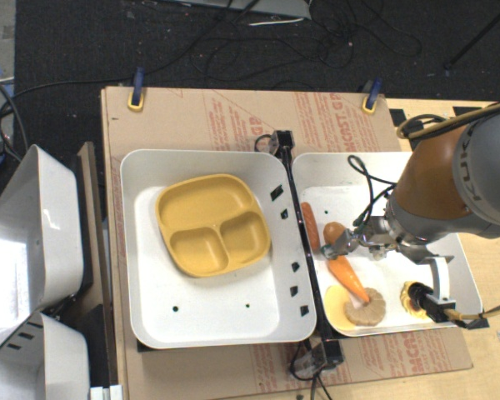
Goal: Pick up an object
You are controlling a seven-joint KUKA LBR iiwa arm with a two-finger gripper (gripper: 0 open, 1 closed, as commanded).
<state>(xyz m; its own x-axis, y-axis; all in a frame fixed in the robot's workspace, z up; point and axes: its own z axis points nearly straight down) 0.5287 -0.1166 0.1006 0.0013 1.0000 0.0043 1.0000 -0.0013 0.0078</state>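
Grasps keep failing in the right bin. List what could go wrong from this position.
1. The gripper sits amid crowded items: brown piece, carrot and hot dog lie close together, so it may nudge one or catch two.
2. The carrot rests against the round cookie; lifting it could drag that.
3. Cables near the wrist may snag.

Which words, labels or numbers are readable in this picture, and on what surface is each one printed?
Red printing runs across the cardboard sheet under the two bins, but it appears reversed or upside down and too faint to read with certainty.
More red printing on the cardboard's lower right edge: also unreadable.
The yellow divided plate, left bin and right bin carry no text that I can see.
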